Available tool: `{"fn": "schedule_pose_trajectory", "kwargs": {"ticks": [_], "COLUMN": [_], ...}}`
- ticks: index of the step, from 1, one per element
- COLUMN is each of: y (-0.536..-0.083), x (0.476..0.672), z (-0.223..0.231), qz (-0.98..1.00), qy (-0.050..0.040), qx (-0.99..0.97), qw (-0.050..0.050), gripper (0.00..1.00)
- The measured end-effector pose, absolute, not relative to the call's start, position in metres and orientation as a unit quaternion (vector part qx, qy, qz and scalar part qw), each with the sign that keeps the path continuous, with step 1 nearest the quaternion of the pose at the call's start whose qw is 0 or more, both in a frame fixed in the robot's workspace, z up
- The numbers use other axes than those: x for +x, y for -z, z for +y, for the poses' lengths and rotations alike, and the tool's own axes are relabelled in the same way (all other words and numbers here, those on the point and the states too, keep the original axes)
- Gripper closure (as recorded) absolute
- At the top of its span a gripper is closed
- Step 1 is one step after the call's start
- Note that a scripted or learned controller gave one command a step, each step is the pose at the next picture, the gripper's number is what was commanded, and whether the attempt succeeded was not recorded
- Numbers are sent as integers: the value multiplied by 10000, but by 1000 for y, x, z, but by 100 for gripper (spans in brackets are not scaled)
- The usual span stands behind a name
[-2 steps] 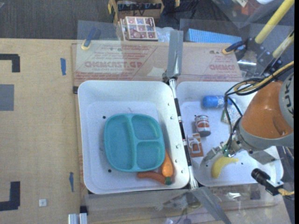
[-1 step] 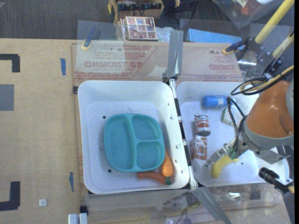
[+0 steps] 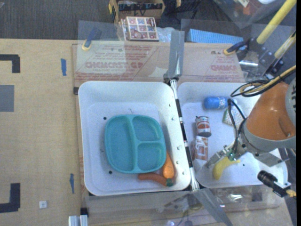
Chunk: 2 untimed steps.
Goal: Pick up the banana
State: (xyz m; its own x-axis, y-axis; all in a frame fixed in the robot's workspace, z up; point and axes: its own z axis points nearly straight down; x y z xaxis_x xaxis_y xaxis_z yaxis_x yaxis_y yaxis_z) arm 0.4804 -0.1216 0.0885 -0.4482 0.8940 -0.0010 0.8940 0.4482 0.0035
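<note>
Two white bins sit side by side on the surface (image 3: 37,126). The banana (image 3: 221,168) lies in the right bin (image 3: 207,91), near its front edge, yellow, tilted, lower end toward the front. The tool (image 3: 226,155) is right at the banana's upper end, touching or nearly so. Can't tell if it is released or clenched; the wrist covers too much, and no clear view of the banana between any parts of it. The arm (image 3: 270,119) comes in from the right, with its orange band over the right bin's right half.

Also in the right bin: a blue bottle (image 3: 214,102) lying on its side near the back, a small can (image 3: 202,125) with a red and white label mid-left, and a small box (image 3: 201,147) with red print just in front of the can. Text on both is too small to read.

The left bin (image 3: 94,95) holds a teal divided tray (image 3: 135,144) with three compartments. An orange carrot (image 3: 168,167) leans at the tray's front right corner, and a reddish sausage-like piece (image 3: 153,177) lies just in front of the tray.

Behind the bins are flat cardboard sheets (image 3: 117,62) with faded red lettering, not legible. Further back stands an open cardboard box (image 3: 136,1), with a patterned card (image 3: 139,28) leaning in front of it. Blue tape strips (image 3: 63,67) and black markings (image 3: 11,62) are on the wooden surface at left.
</note>
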Motion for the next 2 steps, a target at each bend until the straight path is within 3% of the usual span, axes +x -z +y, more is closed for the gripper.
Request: {"fn": "schedule_pose_trajectory", "kwargs": {"ticks": [2], "y": [-88], "x": [482], "z": [-124], "qz": [8386], "qy": [-11], "qx": [5447], "qw": [52], "gripper": [0]}}
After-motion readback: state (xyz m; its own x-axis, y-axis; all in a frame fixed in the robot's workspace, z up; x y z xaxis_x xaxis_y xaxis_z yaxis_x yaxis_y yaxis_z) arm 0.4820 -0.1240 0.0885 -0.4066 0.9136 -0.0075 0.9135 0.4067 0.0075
